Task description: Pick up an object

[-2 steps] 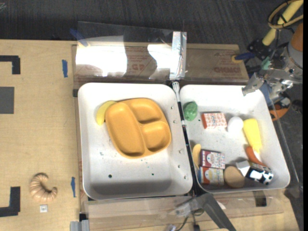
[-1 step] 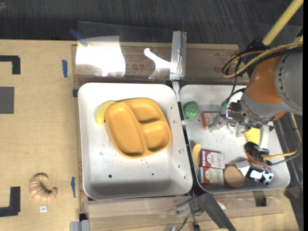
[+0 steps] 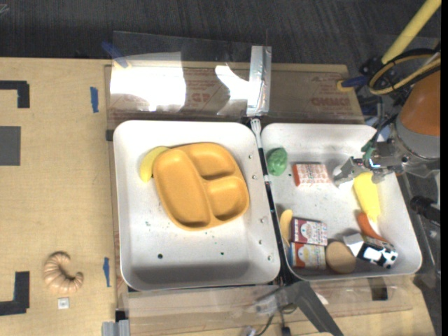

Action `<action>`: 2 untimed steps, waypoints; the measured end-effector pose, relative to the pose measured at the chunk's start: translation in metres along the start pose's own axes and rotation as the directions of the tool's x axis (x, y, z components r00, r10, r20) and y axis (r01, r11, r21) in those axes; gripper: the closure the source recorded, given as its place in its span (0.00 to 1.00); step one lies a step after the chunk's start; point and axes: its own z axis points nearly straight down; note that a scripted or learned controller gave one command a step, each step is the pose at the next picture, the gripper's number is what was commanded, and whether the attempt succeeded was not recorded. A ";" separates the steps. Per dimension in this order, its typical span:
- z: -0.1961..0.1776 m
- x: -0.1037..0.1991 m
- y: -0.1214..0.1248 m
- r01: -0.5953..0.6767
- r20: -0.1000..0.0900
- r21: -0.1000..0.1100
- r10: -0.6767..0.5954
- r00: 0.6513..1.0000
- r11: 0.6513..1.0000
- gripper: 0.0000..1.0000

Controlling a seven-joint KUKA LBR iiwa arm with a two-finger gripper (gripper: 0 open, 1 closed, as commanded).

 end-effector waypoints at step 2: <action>0.067 -0.039 0.003 -0.023 -0.002 0.000 0.023 1.000 1.000 1.00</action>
